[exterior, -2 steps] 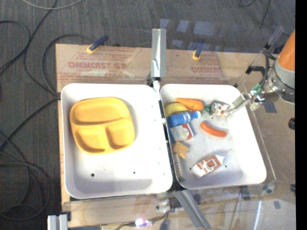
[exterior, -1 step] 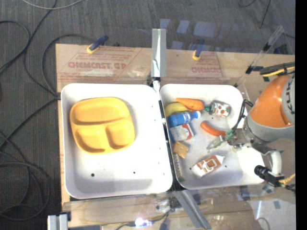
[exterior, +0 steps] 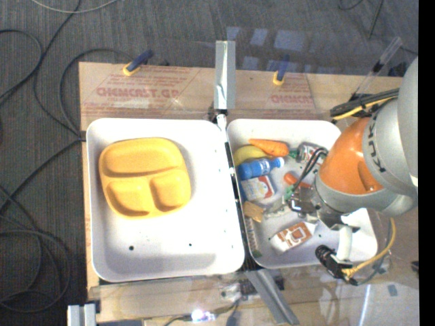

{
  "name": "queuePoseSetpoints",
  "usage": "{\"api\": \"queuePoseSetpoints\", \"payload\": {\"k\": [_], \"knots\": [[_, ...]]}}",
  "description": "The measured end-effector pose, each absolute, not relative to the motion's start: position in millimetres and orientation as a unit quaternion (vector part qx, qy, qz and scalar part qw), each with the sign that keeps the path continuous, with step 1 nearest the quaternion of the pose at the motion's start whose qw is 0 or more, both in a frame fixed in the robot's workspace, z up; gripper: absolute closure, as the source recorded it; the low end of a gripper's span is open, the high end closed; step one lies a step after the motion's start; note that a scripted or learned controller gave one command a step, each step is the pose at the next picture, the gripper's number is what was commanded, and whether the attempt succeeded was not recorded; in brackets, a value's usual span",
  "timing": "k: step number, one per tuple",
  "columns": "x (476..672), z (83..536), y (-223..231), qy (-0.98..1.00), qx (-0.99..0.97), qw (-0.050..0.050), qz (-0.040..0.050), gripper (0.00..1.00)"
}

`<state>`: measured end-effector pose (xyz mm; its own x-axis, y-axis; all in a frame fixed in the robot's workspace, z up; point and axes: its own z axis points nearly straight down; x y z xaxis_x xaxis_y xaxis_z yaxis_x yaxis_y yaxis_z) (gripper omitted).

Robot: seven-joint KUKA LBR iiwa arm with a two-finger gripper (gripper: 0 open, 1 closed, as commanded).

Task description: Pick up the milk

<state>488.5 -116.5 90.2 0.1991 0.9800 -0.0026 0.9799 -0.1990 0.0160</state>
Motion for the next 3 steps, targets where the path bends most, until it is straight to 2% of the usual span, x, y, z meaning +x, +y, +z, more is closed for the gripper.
{"api": "queuePoseSetpoints", "payload": {"k": [1, 2, 3], "knots": [[482.9, 106.8, -193.6, 0.62, 0.784, 0.0, -0.0019, 0.0], [483.0, 107.2, -175.2, 0.682, 0.731, 0.0, -0.0021, 0.0], [534.1, 89.6, -136.7, 0.702, 0.712, 0.004, 0.0013, 0.0]]}}
